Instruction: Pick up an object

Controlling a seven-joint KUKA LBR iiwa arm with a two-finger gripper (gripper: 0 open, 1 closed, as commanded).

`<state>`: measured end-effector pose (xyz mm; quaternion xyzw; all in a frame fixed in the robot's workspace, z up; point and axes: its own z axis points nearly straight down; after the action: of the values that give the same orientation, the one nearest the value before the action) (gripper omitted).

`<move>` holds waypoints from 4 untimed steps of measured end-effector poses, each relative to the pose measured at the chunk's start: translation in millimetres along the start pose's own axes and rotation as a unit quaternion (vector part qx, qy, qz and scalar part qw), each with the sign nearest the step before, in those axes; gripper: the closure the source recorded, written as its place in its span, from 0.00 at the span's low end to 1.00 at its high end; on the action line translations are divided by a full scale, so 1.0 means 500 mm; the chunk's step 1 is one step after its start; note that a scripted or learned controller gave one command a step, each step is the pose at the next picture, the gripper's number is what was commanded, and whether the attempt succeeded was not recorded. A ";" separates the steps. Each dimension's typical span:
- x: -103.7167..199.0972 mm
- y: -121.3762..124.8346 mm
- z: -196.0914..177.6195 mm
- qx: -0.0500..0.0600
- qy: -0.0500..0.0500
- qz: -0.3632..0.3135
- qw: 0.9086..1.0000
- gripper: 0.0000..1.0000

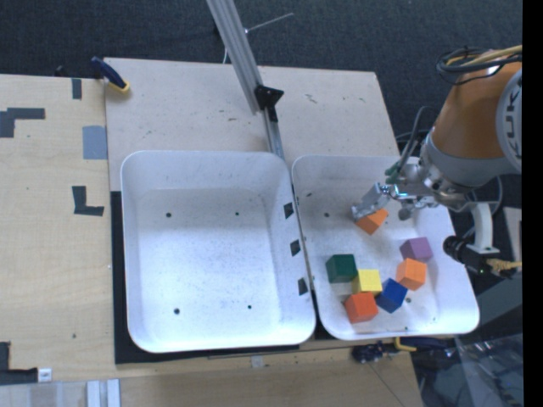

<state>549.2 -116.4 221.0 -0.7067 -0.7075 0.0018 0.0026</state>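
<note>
Camera view, gripper (371, 208) over orange block (371, 220)

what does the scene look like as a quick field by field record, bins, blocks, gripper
bins: two shallow white bins side by side, left bin and right bin
gripper: gripper over the right bin's upper part
at gripper: orange block at the gripper tip, lying tilted; grasp not confirmed
cluster: green block, yellow block, red block, blue block, second orange block, purple block
bench: blue and yellow clamp at the far left
</note>
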 end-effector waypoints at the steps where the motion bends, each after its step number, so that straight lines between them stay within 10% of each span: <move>1: 0.000 0.002 -0.005 -0.002 -0.001 -0.001 1.000 0.00; 4: -0.023 0.012 0.261 -0.001 -0.001 0.000 1.000 0.00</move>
<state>554.5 -127.7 90.3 -0.7066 -0.7076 0.0019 0.0017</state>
